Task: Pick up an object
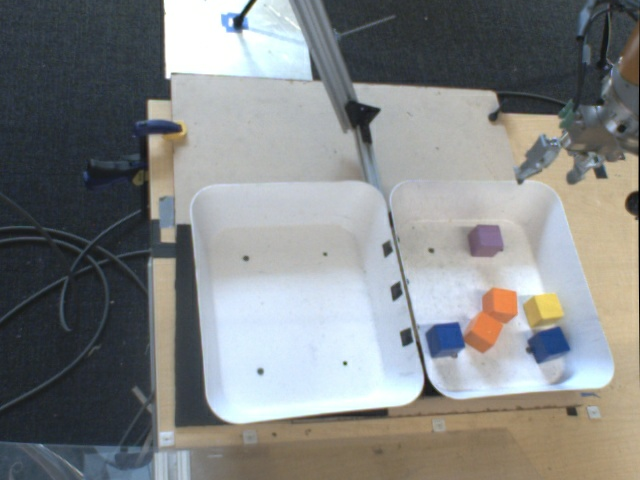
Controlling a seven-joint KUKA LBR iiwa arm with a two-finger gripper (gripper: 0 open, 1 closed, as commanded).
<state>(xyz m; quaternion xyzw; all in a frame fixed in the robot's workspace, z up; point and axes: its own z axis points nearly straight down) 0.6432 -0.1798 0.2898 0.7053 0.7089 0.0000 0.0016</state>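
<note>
The gripper (562, 162) hangs over the far right corner of the right bin (575, 248), its two fingers spread wide with nothing between them. The candidates all lie in that bin: a purple cube (486, 239) alone near the middle, and nearer the front a cluster of two orange cubes (500, 303) (483, 332), a yellow cube (543, 309) and two blue cubes (445, 340) (548, 345). The orange pair touch each other (the yellow and right blue sit just beside them), so a descent there could wedge a finger onto a neighbour or push blocks aside without closing on one. The lone purple cube looks the safer target. The left bin (205, 268) bears no blocks.
</note>
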